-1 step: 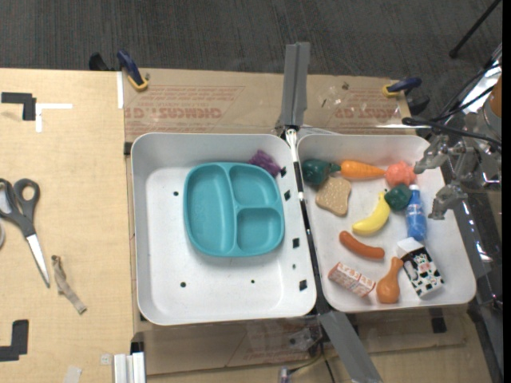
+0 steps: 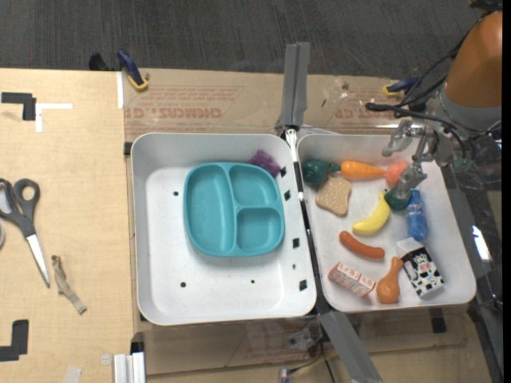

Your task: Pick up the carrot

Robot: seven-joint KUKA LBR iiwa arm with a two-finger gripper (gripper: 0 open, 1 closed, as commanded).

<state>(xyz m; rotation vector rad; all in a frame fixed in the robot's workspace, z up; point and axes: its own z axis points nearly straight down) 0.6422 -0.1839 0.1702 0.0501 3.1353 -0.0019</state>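
Observation:
The carrot [image 2: 363, 169] is orange with a dark green top [image 2: 317, 171]. It lies flat along the far side of the right bin [image 2: 455, 214], pointing right. My gripper [image 2: 408, 183] hangs over the same bin, just right of the carrot's tip and a little nearer the front. It is beside a pink item [image 2: 394, 172] and above a green piece [image 2: 397, 201]. The carrot lies apart from the gripper, with nothing touching it.
In the right bin are a bread slice [image 2: 334, 195], a banana [image 2: 372, 218], a sausage [image 2: 362, 246], a blue bottle [image 2: 415, 219], a pink packet [image 2: 351, 280], an orange drumstick [image 2: 390, 281] and a cow-print carton [image 2: 421, 272]. The left bin [image 2: 160, 278] holds a teal divided plate [image 2: 235, 210] and a purple item [image 2: 266, 163]. Scissors [image 2: 24, 222] lie far left.

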